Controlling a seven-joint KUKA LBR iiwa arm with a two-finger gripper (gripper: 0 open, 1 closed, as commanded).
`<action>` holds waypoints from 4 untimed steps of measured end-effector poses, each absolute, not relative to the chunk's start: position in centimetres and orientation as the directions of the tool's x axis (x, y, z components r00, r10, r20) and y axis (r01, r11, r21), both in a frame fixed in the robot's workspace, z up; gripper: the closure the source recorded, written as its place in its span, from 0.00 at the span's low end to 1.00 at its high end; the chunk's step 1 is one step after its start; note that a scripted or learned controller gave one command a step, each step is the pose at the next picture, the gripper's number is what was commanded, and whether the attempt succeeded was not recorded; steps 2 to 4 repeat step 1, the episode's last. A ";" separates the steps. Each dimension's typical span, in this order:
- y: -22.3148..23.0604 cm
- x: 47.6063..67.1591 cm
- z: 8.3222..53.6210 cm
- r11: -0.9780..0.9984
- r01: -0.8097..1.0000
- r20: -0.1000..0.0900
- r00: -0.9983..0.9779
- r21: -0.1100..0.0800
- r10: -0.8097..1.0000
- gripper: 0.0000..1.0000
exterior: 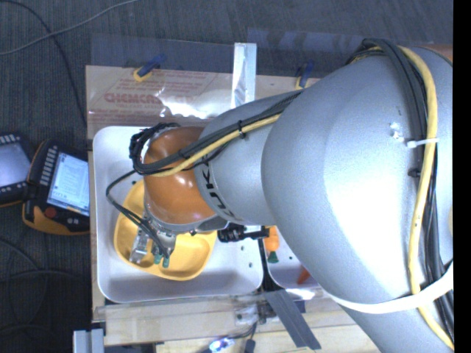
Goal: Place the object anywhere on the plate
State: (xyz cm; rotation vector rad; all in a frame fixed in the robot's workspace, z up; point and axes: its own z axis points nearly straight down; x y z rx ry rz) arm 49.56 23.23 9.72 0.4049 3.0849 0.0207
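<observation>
Teach pendant (60, 191) on dark carpet (44, 65) left of bench; blue clamp (149, 68) on cardboard (147, 98).

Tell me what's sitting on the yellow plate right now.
The gripper hangs right over the yellow plate. The arm covers most of the plate, so whether an object lies on it is unclear.

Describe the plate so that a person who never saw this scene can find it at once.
Look in the left white bin, under the arm's orange band. The plate lies on the bin floor below the gripper. It is the one round yellow thing there.
</observation>
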 end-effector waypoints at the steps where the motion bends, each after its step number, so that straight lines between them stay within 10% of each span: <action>1: 23.2 49.9 10.0 0.966 0.259 -0.038 -0.965 0.023 0.260 0.00; 4: 23.2 49.9 10.0 0.966 0.259 -0.038 -0.965 0.023 0.260 0.00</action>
